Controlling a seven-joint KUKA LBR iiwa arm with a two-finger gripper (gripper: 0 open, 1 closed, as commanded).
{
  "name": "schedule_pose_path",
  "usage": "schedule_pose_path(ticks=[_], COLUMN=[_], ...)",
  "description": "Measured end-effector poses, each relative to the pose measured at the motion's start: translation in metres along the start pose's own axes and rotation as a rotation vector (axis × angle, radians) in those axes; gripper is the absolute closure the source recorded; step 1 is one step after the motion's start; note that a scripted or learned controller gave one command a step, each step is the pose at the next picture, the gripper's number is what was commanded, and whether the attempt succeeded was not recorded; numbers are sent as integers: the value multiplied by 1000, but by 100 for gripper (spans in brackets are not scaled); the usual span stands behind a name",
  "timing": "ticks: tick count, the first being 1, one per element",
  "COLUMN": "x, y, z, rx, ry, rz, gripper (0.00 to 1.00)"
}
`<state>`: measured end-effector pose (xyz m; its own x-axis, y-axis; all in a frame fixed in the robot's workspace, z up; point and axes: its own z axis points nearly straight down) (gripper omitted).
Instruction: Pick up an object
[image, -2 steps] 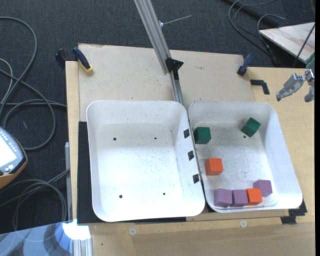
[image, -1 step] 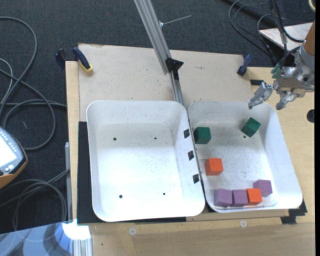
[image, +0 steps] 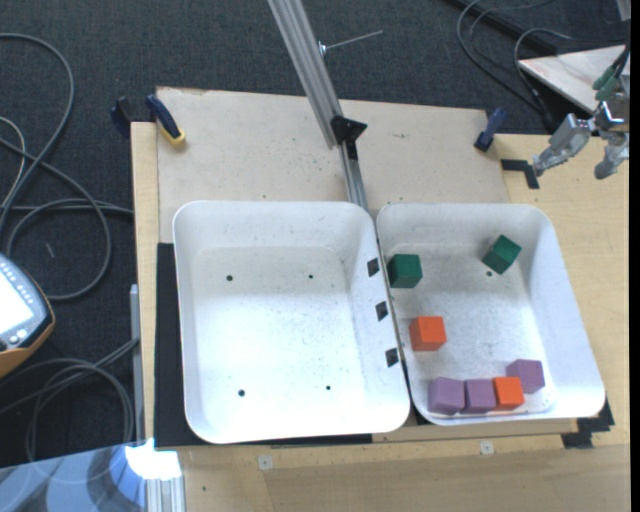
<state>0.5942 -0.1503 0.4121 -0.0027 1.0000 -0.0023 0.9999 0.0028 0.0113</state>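
Resting on a pale wooden bench (image: 260, 150), two shallow white bins sit side by side — left bin (image: 190, 300), right bin (image: 560, 300) — their inner rims touching at mid-frame.

Surroundings: dark carpeted floor (image: 70, 100) with looping black cables (image: 40, 180); blue clamps at the bench's upper left (image: 165, 118) and upper right (image: 490, 128); an aluminium rail (image: 310, 65) slanting down from the top edge to the seam between the bins; three small black clips (image: 381, 311) along that seam.

Contents, right bin: one green cube (image: 404, 270) beside the seam, a second green cube (image: 501, 254) tilted toward the upper right, one orange cube (image: 428, 333) at centre, and along the lower wall a touching row of purple cube (image: 447, 395), purple cube (image: 480, 394), orange cube (image: 509, 391), with another purple cube (image: 526, 375) just behind.

Gripper (image: 585, 150): at the upper right of the frame, above the bench and outside both bins, well apart from every cube; two metal fingers spread apart, nothing between them.

Partly cut off: a device with a pale screen (image: 15, 310) at the left edge and a blurred bluish object (image: 90, 480) at the lower left — neither identifiable.
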Motion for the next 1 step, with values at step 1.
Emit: schedule_pose_path(ticks=[1], x=[-4], y=[74], z=[6], rx=[7], ry=[0], rz=[0], gripper=[0])
